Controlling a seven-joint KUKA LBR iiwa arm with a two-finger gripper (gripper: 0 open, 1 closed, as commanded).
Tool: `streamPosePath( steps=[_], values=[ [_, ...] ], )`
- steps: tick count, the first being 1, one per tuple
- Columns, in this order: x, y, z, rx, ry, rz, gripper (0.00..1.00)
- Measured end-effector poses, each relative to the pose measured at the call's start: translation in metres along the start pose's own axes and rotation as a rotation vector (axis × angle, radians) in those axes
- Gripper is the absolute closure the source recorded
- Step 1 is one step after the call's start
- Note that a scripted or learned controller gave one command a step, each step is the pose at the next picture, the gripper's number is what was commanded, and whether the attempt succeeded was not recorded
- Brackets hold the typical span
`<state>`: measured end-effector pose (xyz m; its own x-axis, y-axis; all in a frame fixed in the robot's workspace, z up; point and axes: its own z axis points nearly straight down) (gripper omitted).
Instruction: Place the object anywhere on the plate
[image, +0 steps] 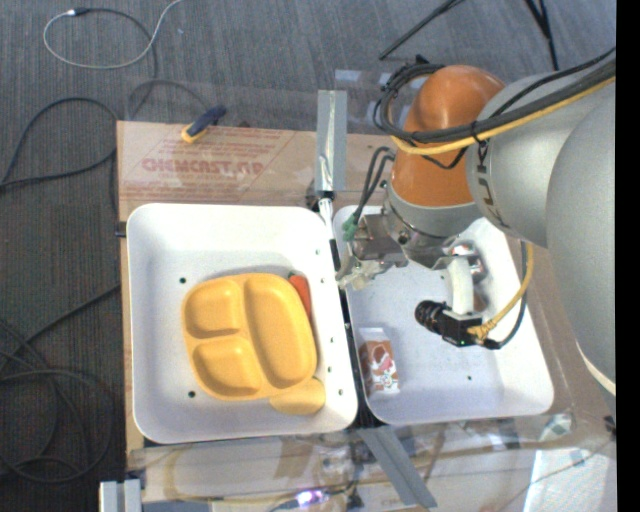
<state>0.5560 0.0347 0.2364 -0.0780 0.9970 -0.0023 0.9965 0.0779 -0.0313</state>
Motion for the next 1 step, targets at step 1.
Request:
streamPosePath(
  steps=[1],
  values=[
    [0.0658,0.0315,0.0499,-0.027,0.001,0.039,1.00]
  ],
)
